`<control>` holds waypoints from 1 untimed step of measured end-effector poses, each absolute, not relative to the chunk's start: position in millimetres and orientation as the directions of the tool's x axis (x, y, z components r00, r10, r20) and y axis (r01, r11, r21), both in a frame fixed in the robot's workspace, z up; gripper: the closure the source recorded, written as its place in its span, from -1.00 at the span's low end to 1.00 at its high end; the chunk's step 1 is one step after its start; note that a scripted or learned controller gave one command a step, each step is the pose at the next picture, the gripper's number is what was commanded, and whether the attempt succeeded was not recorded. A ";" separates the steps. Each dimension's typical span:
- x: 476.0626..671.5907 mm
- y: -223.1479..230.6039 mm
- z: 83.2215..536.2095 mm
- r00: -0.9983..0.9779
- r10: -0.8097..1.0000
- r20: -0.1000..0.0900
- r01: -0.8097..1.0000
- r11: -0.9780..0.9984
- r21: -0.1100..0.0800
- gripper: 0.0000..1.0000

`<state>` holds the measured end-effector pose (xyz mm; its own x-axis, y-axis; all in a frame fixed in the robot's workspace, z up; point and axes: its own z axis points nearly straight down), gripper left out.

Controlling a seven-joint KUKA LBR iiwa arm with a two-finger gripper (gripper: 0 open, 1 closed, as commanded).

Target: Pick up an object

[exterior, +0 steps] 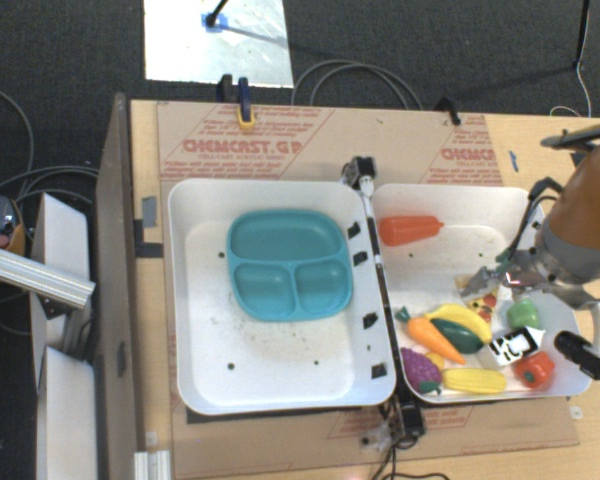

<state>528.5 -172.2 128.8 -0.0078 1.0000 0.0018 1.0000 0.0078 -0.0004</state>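
The right bin point(460, 213) holds several toy foods. A large orange carrot point(410, 229) lies near its back left corner. At the front sit a small carrot point(432, 337), a yellow banana point(462, 319) over a dark green vegetable point(460, 337), purple grapes point(420, 366), a yellow corn cob point(475, 379), a green fruit point(523, 314) and a red tomato point(536, 368). My gripper point(483, 285) hangs low over the right bin, just behind the banana and left of the green fruit. Nothing shows as held in it.
The left bin point(205, 368) holds a teal divided plate point(288, 265). Black clips run along the wall between the two bins point(370, 268). A black-and-white tag point(512, 345) lies between the green fruit and the tomato. My arm point(585, 218) covers the right bin's right side.
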 end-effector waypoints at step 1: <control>552.4 -184.3 81.9 -0.005 1.000 -0.001 1.000 0.005 0.000 -1.00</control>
<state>552.4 -184.3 81.9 -0.0050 1.0000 -0.0011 1.0000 0.0050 0.0005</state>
